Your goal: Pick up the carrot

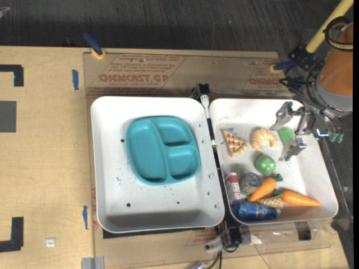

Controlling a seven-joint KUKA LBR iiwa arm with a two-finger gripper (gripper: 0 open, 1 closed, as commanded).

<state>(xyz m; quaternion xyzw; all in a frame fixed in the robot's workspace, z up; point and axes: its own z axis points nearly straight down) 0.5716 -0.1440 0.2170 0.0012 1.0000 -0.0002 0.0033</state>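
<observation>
The gripper point(290, 132) hangs spread wide, holding nothing, over the right bin point(331, 192). Two carrots point(299, 198) lie near its front wall.

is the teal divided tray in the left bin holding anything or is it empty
Empty. The teal tray sits in the left bin and all three compartments show bare teal surface.

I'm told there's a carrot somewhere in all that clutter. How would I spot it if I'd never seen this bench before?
Look at the right-hand white bin, not the left one holding the teal tray. Go to its near right corner: the carrot lies there on its side, a smooth orange cone. A second, smaller orange carrot lies just left of it beneath a green ball; the larger, plainer one sits nearest the rim.
</observation>
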